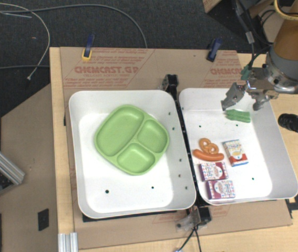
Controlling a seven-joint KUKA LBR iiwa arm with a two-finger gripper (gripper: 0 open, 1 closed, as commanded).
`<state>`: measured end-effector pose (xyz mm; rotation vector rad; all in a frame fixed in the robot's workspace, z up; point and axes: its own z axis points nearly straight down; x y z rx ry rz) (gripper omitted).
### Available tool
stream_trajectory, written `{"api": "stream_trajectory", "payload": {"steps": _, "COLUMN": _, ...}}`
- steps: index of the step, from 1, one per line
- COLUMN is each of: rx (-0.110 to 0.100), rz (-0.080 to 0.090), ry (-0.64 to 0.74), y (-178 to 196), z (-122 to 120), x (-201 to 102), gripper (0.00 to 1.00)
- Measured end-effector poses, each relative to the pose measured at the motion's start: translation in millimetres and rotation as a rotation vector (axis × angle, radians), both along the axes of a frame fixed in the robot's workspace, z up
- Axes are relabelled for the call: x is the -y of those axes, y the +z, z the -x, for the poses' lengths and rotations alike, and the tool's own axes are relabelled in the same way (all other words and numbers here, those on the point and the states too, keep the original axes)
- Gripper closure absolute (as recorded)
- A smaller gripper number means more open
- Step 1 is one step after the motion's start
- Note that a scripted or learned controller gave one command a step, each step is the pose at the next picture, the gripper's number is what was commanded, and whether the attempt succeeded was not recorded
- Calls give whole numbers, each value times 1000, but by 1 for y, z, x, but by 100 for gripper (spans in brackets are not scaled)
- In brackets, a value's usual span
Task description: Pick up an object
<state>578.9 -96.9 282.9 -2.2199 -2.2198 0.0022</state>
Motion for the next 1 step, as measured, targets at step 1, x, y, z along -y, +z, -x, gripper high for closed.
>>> {"api": "stream_trajectory", "payload": {"steps": 1, "rx": 1, "rz": 0, "ry": 0, "y": 1, "z": 0, "x": 0, "gripper": 0}}
